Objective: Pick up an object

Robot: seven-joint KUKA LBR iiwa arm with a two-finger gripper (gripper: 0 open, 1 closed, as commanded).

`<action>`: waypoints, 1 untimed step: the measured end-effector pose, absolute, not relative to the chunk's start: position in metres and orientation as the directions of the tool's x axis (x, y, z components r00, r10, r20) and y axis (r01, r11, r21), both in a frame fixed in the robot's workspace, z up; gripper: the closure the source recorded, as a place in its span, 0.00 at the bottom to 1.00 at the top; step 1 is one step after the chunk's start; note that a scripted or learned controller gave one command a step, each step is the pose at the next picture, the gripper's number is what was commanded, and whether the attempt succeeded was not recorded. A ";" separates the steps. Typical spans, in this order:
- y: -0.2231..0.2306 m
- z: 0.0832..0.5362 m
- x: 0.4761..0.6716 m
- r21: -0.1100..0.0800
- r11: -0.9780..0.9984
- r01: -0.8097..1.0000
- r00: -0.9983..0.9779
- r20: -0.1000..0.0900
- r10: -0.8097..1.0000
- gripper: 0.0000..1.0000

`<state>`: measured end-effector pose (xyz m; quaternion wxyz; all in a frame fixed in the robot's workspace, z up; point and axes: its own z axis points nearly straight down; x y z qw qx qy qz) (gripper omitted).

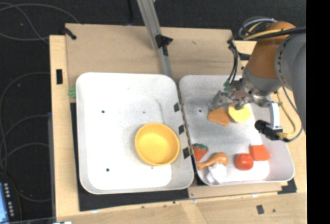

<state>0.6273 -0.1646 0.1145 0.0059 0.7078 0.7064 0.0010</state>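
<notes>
Mostly bare floor in left bin [103, 94]

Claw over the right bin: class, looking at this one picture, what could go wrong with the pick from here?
1. The claw hangs right above an orange piece and a yellow piece that touch, so it may nudge both and lift neither.
2. These sit near the middle of the right bin, so a pushed piece could slide away across the bare floor.
</notes>
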 end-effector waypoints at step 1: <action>-0.166 0.126 0.628 0.015 -0.006 1.000 0.006 -0.007 1.000 1.00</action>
